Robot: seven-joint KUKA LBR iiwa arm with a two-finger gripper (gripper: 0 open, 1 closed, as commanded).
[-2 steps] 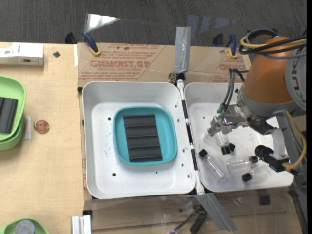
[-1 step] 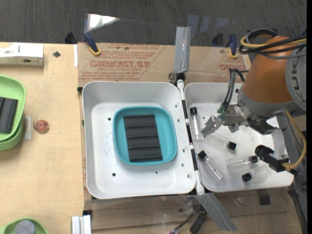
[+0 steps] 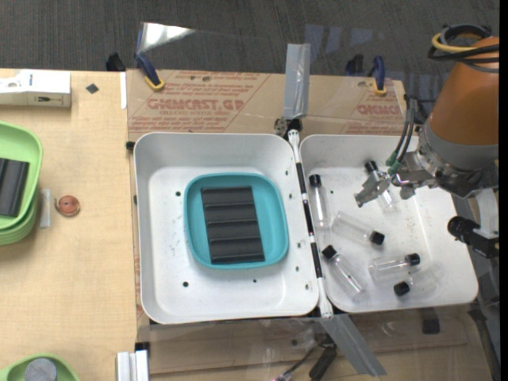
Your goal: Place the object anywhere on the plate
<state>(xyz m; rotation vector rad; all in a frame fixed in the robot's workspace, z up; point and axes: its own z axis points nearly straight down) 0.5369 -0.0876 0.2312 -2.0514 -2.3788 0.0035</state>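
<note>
gripper: gripper [image 3: 371, 190] hangs over the upper middle of the right bin [image 3: 452, 292], fingers spread a little, nothing between them — not holding anything
arm: grey KUKA body with the orange band [image 3: 468, 94] comes in over the right bin's top right corner
objects: clear plastic vials with black caps lie scattered on the right bin's floor — one [image 3: 355, 230] just below the gripper, one [image 3: 394, 265] toward the lower right, one [image 3: 344, 271] near the lower left, one [image 3: 315, 199] lying along the left wall
plate: teal plate [image 3: 274, 225] in the middle of the left bin [image 3: 159, 276], a black ribbed insert [image 3: 232, 224] lying on it
progress: my read — nothing done yet; no vial is on the plate and none is picked. Left: grasp one, carry it over the divider between the bins, set it down on the plate
writing: cardboard sheet [image 3: 198, 101] behind the bins carries red print, looks like "CHEMCAST GP"; smaller lines too small to read
bench, far left: green tray [image 3: 24, 145] at the left edge, white box [image 3: 36, 90] near the top left corner, its label unreadable
</note>
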